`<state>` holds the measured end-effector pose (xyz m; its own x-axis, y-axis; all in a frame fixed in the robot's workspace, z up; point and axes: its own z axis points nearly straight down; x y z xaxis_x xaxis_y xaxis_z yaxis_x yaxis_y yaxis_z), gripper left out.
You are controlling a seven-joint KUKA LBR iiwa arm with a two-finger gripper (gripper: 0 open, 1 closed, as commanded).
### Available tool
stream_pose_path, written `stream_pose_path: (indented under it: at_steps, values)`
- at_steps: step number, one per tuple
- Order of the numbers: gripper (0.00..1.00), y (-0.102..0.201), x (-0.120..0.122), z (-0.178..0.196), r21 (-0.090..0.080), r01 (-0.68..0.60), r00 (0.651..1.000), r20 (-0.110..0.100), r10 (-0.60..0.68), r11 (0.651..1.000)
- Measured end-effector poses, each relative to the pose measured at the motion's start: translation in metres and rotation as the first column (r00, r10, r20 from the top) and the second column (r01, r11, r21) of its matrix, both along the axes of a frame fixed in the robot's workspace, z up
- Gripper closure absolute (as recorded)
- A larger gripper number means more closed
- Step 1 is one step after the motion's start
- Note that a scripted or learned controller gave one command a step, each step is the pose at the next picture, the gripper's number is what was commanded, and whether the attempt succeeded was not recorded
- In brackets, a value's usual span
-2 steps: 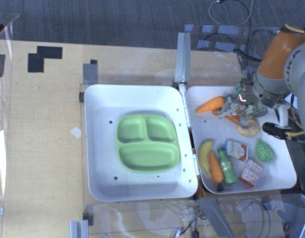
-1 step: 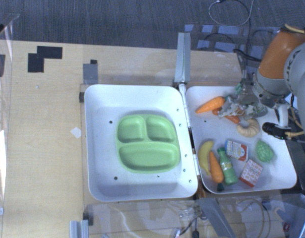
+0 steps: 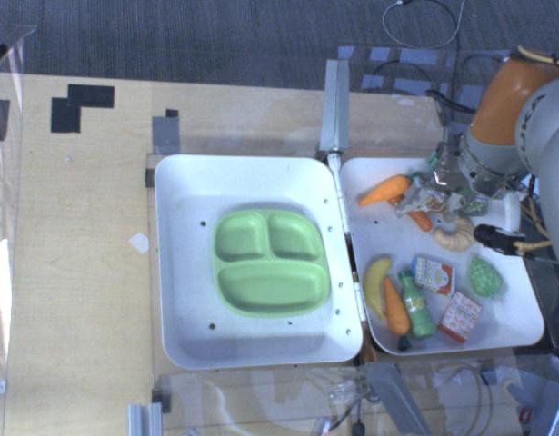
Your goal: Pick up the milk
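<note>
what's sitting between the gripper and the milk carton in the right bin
In the camera view, a croissant lies between the gripper and the milk carton, just above the carton, with bare bin floor on either side.

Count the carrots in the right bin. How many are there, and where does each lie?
2. One carrot lies at the bin's top left, near the gripper. The other carrot lies at the bottom left, between the banana and the green bottle. The arm may hide more.
</note>
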<state>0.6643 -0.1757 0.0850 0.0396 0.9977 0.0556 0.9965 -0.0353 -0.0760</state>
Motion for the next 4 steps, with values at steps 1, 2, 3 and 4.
stream_pose_path:
  at_steps: [1, 2, 3, 4]
  values:
    - [1.0, 0.003, -0.002, 0.005, 0.006, -0.008, 1.0, -0.018, 0.008, 1.0]
    - [1.0, 0.0, -0.001, 0.001, -0.004, -0.006, 1.0, -0.003, 0.006, 1.0]
    - [1.0, -0.014, -0.062, 0.003, -0.043, 0.018, 0.997, 0.08, -0.015, 0.999]
    - [0.0, 0.0, -0.059, 0.002, -0.028, 0.003, 0.997, 0.081, -0.001, 1.0]
